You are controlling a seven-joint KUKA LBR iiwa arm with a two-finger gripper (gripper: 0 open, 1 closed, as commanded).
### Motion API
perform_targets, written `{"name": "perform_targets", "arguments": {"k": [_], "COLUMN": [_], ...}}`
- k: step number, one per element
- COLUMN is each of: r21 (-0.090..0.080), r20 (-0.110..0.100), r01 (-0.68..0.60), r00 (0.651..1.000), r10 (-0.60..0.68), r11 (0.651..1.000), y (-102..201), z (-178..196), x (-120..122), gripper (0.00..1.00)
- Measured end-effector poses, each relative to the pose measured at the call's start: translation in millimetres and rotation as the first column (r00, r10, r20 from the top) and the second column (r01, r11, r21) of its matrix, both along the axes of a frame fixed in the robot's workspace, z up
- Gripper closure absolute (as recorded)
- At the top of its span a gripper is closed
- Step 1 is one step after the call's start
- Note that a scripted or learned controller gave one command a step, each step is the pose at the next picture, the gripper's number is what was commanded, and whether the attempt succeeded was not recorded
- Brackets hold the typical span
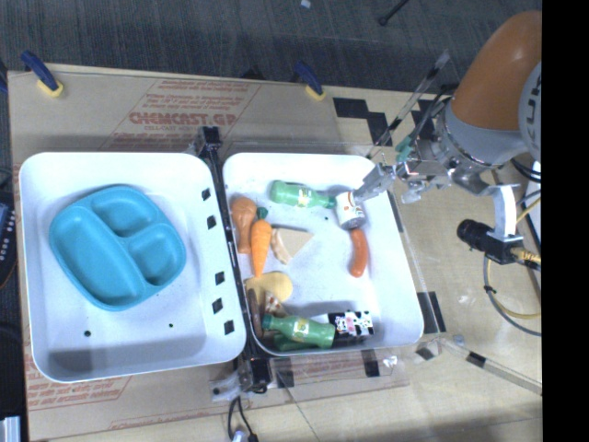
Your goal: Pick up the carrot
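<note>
The carrot [260, 246] lies in the right bin [391, 274], near its left wall. It is orange, and its green top points toward the far side. A tan-orange piece of food [243, 219] lies right beside it on the left. My gripper [375, 182] hangs over the far right corner of that bin, just above a small silver can [349, 210]. It is well to the right of the carrot, with nothing visibly held.
The right bin also holds a green bottle [299, 194], a pale wedge [292, 241], a red-orange sausage [358, 252], a yellowish lump [271, 287], a second green bottle [300, 331] and a black-and-white carton [352, 323]. The left bin holds a blue divided plate [115, 244].
</note>
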State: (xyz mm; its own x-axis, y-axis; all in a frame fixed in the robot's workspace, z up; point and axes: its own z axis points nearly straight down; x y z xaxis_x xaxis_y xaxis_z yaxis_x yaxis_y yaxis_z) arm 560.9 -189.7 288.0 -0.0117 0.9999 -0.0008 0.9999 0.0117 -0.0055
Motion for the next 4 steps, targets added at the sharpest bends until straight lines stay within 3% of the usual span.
{"name": "perform_targets", "arguments": {"k": [1, 2, 3, 4], "r21": [0.004, -0.005, 0.004, -0.004], "r20": [-0.013, 0.015, 0.007, -0.006], "r01": [0.057, 0.172, 0.072, 0.185], "r00": [0.998, 0.985, 0.997, 0.983], "r10": [-0.057, -0.172, -0.072, -0.185], "r11": [0.998, 0.985, 0.997, 0.983], "y": [47.8, 95.8, 174.4, 87.1], "z": [-142.1, -188.0, -92.0, -131.9], "x": [-5.9, 35.1, 16.2, -8.8], "gripper": [0.00, 0.00, 0.00, 0.00]}}
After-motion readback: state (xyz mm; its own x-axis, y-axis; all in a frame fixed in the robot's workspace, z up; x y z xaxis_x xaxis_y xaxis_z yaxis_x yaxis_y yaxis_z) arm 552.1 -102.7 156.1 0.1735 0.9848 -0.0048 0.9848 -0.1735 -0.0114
